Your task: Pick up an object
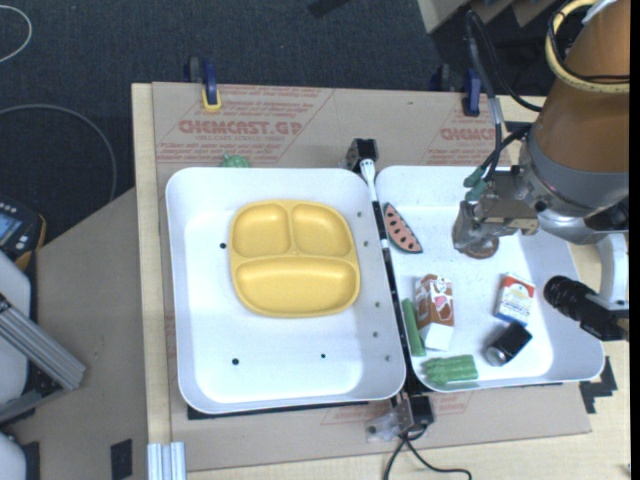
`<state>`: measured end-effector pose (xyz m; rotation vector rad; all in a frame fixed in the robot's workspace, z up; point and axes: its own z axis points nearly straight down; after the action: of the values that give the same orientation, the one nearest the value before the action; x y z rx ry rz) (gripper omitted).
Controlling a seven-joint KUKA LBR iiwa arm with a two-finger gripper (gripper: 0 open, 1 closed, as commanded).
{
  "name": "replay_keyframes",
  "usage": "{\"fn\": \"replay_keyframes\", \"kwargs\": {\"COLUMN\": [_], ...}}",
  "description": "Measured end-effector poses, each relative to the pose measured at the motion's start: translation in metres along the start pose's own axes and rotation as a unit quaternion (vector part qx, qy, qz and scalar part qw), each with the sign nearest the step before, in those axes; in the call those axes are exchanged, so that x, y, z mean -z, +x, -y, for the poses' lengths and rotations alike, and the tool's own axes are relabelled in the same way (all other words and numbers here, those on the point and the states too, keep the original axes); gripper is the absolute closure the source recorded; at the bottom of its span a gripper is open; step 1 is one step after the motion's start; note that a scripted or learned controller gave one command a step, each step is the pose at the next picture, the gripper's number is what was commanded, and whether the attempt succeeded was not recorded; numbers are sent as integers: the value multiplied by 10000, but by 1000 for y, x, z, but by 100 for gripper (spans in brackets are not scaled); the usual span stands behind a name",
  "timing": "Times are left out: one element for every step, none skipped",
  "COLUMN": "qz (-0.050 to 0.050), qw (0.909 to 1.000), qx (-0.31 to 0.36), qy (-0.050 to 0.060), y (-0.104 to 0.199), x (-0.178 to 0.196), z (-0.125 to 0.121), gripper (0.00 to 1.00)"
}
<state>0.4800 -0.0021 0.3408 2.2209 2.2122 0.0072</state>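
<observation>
White right bin [560, 368]: jaws [478, 236] hover over its upper part, above the milk carton [434, 311]; can't tell if open.

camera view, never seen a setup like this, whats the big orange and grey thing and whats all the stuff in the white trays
That is a robot arm, seen from one camera above the bench. Its gripper hangs over the right bin; nothing shows between its fingers. That bin holds a watermelon slice toy, a brown and white carton, a red and white box, a black object and green pieces. The left bin holds a yellow divided plate.
</observation>
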Motion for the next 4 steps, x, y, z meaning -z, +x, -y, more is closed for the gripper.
{"fn": "replay_keyframes", "kwargs": {"qz": [-12,-1,-31,-13], "qw": [10000,10000,10000,10000], "qx": [35,27,71,36], "qy": [75,1,5,19], "y": [34,31,131,196], "x": [-81,-160,-108,-138], "z": [-33,-131,-132,-146], "gripper": [100,100,100,100]}}
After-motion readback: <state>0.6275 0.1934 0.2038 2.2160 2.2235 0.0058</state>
